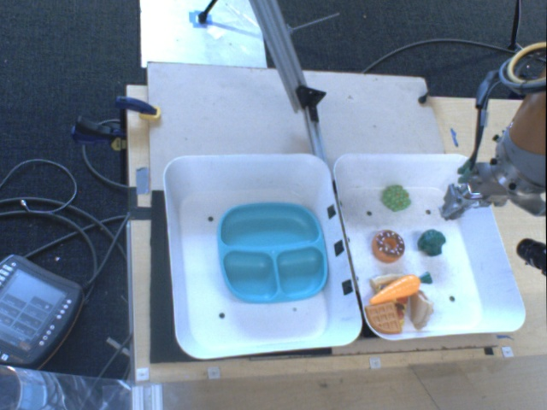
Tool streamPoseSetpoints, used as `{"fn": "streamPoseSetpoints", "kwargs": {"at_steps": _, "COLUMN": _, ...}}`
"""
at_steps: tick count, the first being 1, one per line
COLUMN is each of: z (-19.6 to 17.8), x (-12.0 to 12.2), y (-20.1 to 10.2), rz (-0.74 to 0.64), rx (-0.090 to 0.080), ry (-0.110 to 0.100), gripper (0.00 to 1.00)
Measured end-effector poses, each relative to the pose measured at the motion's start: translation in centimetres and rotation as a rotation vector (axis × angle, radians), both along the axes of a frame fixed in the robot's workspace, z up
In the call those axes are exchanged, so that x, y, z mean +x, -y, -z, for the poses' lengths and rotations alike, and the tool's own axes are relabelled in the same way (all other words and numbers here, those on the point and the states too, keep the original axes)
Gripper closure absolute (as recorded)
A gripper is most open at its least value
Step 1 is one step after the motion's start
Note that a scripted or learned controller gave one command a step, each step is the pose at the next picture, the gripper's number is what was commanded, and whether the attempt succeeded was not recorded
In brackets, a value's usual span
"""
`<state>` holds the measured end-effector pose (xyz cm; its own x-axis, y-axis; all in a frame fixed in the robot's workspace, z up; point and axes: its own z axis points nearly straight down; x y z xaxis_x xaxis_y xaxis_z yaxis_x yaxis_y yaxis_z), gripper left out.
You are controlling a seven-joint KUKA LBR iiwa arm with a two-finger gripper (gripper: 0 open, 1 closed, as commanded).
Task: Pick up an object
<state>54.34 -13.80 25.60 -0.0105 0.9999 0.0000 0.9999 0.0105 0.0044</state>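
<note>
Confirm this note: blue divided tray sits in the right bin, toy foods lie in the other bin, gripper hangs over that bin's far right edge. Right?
Not quite. The camera view shows the blue divided tray in the left bin, not the right. The toy foods lie in the right bin, with the gripper over its far right edge.

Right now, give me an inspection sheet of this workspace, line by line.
Surface: bench bearing left bin and right bin.
Job's things: in the right bin, light green piece, donut, dark green broccoli, carrot, waffle and a tan piece, the last three piled together.
Clutter: blue divided plate in the left bin.
Grippers: gripper at the right bin's upper right, holding nothing visible.
Cables: loose loops on the floor at left.
Surroundings: handheld pendant, blue clamp, metal pole.
</note>
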Motion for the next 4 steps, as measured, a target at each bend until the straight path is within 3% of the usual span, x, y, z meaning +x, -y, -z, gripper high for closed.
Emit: {"fn": "streamPoseSetpoints", "kwargs": {"at_steps": 4, "z": 0.6, "x": 8.2, "y": -21.7, "rz": -0.001, "rx": 0.002, "ry": 0.000, "gripper": 1.00}}
